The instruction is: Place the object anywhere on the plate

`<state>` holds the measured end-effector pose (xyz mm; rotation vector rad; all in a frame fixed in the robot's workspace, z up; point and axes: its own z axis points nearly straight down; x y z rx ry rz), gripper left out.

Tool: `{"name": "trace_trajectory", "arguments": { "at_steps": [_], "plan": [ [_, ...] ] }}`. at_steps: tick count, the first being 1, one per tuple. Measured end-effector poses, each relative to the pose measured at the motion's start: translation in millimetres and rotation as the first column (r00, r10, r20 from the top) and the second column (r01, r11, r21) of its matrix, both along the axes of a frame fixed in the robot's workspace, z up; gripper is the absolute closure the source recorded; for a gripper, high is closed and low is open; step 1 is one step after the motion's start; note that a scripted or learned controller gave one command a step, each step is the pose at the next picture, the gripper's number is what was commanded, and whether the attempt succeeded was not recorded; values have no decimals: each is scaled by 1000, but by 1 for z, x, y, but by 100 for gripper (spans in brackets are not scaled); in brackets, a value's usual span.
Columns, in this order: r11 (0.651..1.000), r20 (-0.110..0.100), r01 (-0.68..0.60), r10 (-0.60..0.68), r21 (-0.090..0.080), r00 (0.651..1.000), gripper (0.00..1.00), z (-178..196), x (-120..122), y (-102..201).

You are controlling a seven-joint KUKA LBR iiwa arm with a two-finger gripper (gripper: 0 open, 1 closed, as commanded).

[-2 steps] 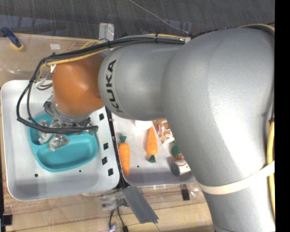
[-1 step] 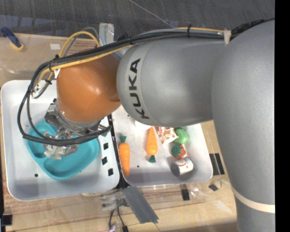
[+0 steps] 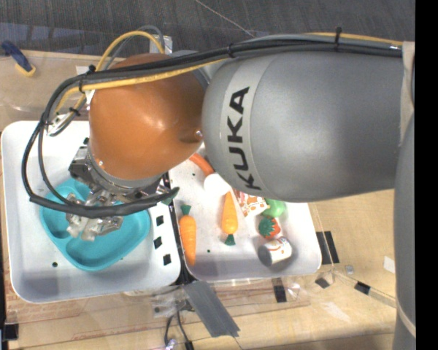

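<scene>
Plate [image 3: 128, 243]: teal, shallow, lying in the left white bin [image 3: 22, 195], toward that bin's near side. Its far part is covered by the arm's wrist, and the teal shows as a curved band on the left and a broad patch at the front.

Arm [image 3: 299, 115]: large grey body with KUKA lettering, reaching in from the right and hiding much of both bins. Orange band [image 3: 142, 130] sits directly over the left bin. Black and yellow cables [image 3: 51, 111] loop off its left side and down over the bin.

Tool [image 3: 93, 224]: metal parts hang below the orange band, right above the plate's middle. Cannot tell how far the fingers stand apart, nor whether anything is between them; the view is too cluttered there.

Right white bin [image 3: 226, 268] holds the loose things. One carrot [image 3: 187, 238] lies along the divider between the bins, green top pointing away. A second carrot [image 3: 229, 216] lies just right of it, green end nearer me. A strawberry [image 3: 269, 227] sits near the right wall, touching a green item [image 3: 277, 208] partly under the arm. A small grey and white can [image 3: 274, 251] lies in front of the strawberry. An orange-red piece [image 3: 201, 165] peeks out at the arm's edge.

Wooden surface [image 3: 350, 305] carries both bins.
</scene>
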<state>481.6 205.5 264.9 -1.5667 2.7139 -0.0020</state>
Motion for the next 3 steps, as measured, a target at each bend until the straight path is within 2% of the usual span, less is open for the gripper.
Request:
{"name": "trace_trajectory", "arguments": {
  "at_steps": [1,2,3],
  "plan": [
    [980,-5,198,-198,-1,980,100,-13,18,-4],
    [985,-8,171,-171,-4,985,100,-53,1,-64],
    [989,-6,149,-149,-2,989,100,-65,100,-76]
  ]
}}
